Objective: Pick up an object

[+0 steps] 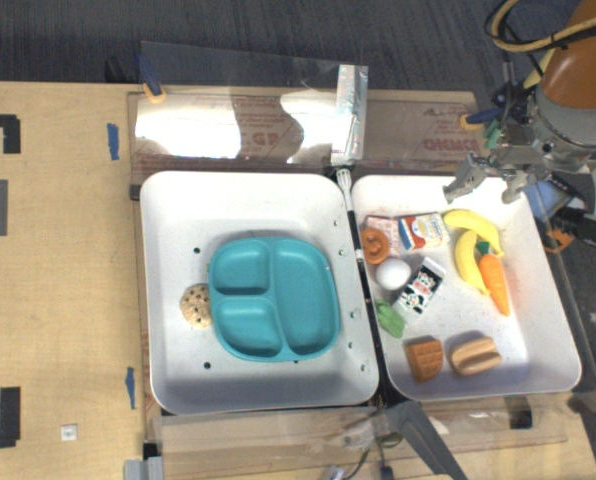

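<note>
The gripper (491, 176) hangs over the far right corner of the right bin (553, 353), its two fingers (462, 183) spread wide with nothing between them. A banana (471, 244) lies just near of the fingers, apart from them, with a carrot (494, 279) touching its right side. Nearer lie a bread roll (474, 354) and a brown block (424, 357). The left bin (168, 208) holds a teal divided tray (275, 298) with a cookie (196, 305) beside it.
</note>
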Robot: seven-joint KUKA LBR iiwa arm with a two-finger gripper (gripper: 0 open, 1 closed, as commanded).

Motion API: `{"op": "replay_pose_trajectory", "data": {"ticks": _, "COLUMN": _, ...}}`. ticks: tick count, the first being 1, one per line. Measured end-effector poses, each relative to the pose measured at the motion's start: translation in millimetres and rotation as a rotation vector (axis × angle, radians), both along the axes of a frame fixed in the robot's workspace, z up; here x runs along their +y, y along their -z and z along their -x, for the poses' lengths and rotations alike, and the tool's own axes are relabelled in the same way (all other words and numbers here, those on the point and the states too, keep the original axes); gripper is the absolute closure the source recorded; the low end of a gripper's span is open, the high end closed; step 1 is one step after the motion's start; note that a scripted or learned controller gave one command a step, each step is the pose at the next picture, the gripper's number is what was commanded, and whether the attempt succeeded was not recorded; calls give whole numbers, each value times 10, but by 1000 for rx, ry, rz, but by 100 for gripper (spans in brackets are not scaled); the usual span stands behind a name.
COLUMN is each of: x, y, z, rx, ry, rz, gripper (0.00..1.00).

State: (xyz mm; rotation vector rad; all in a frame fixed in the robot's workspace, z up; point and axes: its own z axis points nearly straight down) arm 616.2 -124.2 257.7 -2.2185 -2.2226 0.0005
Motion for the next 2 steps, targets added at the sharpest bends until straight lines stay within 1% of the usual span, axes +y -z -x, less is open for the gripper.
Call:
{"op": "replay_pose_trajectory", "data": {"ticks": 1, "x": -353, "y": 1233, "z": 150, "rx": 8, "ry": -212, "rz": -2, "gripper": 0}}
{"op": "replay_pose_trajectory", "data": {"ticks": 2, "x": -352, "y": 1705, "z": 663, "rx": -6, "ry": -211, "rz": 2, "gripper": 0}}
